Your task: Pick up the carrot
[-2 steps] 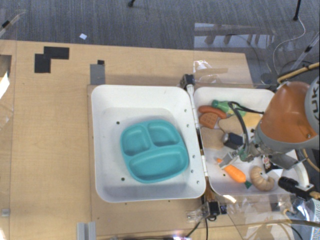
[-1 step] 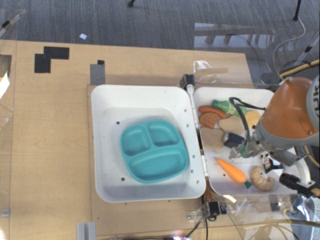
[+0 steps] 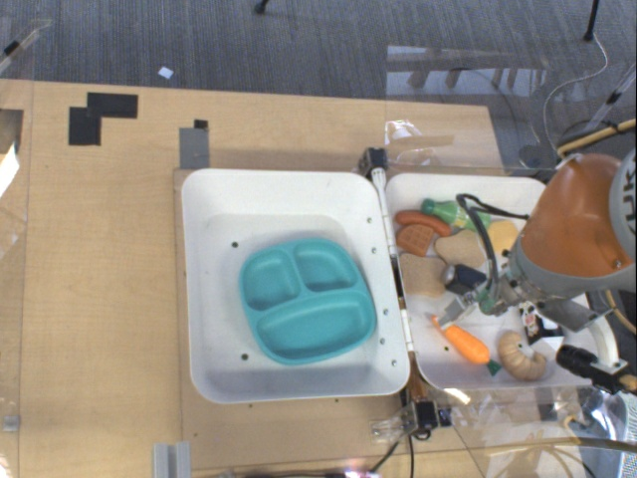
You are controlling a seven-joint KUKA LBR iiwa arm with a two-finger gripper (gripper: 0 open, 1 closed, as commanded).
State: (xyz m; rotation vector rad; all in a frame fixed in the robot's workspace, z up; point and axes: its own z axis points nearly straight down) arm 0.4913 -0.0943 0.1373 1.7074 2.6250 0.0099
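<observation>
Claw (image 3: 460,307) hanging just above carrot (image 3: 466,344) in right bin (image 3: 438,391); fingers hard to tell. Go straight down, pinch the orange middle, lift slowly.

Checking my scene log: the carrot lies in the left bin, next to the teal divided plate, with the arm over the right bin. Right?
Not quite. The camera view shows the carrot in the right bin, below the pincer. The teal divided plate sits alone in the left bin. The arm is over the right bin.

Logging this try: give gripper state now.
Gripper: just above the carrot in the right bin; open or shut cannot be told; carrot not seen between fingers.
</observation>
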